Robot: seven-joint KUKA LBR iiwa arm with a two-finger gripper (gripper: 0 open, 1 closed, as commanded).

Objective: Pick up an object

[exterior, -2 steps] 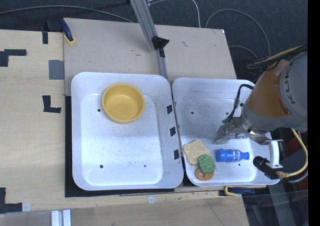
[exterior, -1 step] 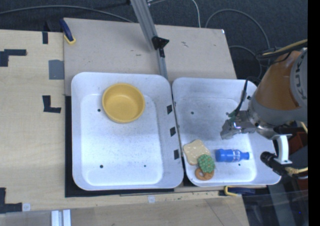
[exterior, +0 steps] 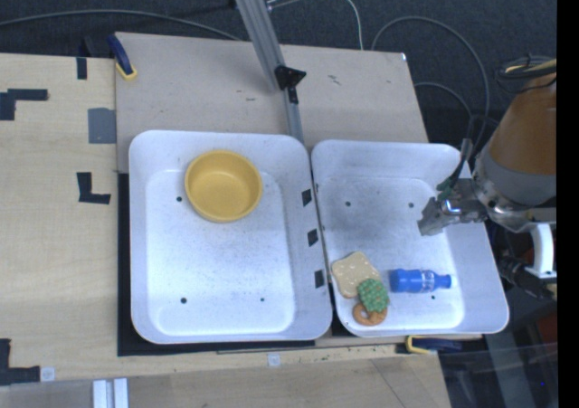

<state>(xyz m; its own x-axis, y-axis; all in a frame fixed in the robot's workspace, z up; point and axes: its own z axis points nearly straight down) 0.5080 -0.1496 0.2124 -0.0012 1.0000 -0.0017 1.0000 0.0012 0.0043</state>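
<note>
One blue bottle lies just below the tool.

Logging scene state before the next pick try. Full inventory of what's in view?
Bins: 2, white, side by side on the bench.
Bowl: 1, yellow, left bin, upper part.
Bottle: 1, blue, lying in right bin, lower part.
Toy sandwich: 1, tan, right bin, left of the bottle.
Green-topped toy: 1, green and orange, touching the sandwich's lower edge.
Clamp: 1, blue and yellow, bench's far left corner.
Pole: 1, grey, behind the bins.
Gripper: 1, grey, over the right bin.
</note>
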